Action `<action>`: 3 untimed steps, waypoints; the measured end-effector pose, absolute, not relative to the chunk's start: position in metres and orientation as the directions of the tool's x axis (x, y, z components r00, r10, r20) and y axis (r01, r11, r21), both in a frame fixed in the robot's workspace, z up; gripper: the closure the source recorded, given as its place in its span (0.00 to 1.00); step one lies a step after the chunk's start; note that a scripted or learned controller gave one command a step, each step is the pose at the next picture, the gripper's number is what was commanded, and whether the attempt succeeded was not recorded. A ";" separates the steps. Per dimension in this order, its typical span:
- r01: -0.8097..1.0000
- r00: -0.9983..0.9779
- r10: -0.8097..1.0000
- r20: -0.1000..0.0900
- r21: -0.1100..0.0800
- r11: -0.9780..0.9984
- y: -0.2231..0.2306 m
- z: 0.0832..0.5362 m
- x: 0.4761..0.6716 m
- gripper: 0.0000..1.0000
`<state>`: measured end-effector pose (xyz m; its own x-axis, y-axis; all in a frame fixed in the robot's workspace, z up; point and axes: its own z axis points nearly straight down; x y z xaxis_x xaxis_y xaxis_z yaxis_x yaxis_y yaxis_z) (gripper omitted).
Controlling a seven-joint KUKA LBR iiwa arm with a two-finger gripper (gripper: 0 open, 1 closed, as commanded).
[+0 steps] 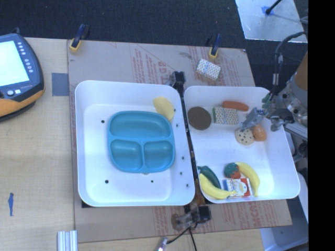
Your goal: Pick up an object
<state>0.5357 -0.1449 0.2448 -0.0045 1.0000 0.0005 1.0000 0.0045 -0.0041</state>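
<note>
Two white bins sit side by side on a bench. The left bin (89,140) holds a blue divided plate (141,141) in its middle and a yellow lemon (164,107) just beyond the plate's far right corner.

The right bin (277,161) holds a brown disc (199,117) at its far left, a speckled block (226,115) beside it, and a sausage (235,105) near the far wall. Near the front are two bananas (214,189), a green pepper (209,173), a strawberry (232,170) and a small carton (236,187).

The gripper (252,120) reaches in from the right, low over the right bin, just above a cookie (243,136) and an orange ball (259,133). Whether its jaws are wide or narrow cannot be told. Nothing is seen held.
</note>
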 end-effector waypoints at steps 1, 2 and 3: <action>1.000 -0.005 1.000 -0.001 -0.005 0.005 -0.179 0.173 0.656 0.00; 1.000 -0.004 1.000 0.000 -0.007 0.004 -0.144 0.111 0.572 0.00; 1.000 -0.003 1.000 0.000 -0.003 0.003 -0.139 0.092 0.638 0.00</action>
